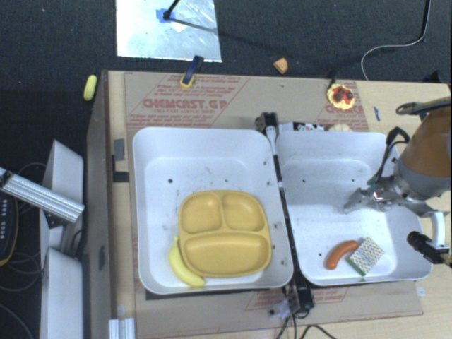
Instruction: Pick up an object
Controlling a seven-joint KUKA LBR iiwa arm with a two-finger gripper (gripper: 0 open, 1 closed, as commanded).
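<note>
Reaching in from the right, I hold my gripper (355,202) low over the right bin (321,162), near the middle of its floor. Whether it is clenched or released I cannot tell at this slant, and nothing shows in its grasp. Nearer the front wall of this bin lie an orange sausage (340,253) and, just beside it on the right, a small green-and-white patterned block (366,256); both sit apart from my gripper. In the left bin (162,154) rests a yellow divided plate (224,232), with a yellow banana (181,264) tucked against its front-left edge. Beyond the bins, a small round red-and-yellow toy (342,94) sits on the cardboard sheet (233,97).
</note>
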